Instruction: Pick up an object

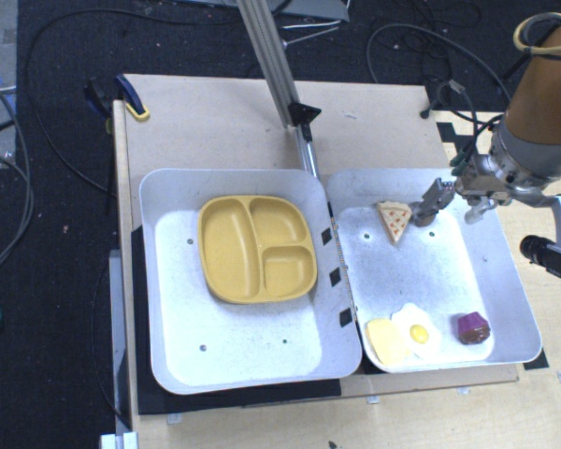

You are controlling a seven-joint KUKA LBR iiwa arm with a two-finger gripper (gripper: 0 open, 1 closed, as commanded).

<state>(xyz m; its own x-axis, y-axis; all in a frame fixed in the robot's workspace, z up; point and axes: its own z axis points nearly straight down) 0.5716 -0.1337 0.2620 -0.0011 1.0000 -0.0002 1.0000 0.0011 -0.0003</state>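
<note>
Item 1, hand: I see it at the 3 o'clock side of my screen, over the upper rim of the right bin, hanging from the grey arm with its orange band. Two dark fingers show, one pointing toward 9 o'clock by the pizza slice, the other lower toward 5 o'clock; they stand spread apart with nothing between them.

Item 2, pizza slice: a small toy wedge, tan with red spots, lying flat in the right bin near its upper edge. From the hand it sits at 9 o'clock, just beside the nearer fingertip; I cannot tell whether they touch.

Item 3, fried egg: white with a yellow yolk, low in the right bin, at about 6 o'clock from the hand and well apart.

Item 4, cheese piece: pale yellow, touching the egg on its 9 o'clock side.

Item 5, purple object: small, at 3 o'clock of the egg, near the bin's lower right corner.

Item 6, yellow divided plate: three compartments, in the left bin.

Item 7, tabletop: light wood, carrying both bins.
</note>
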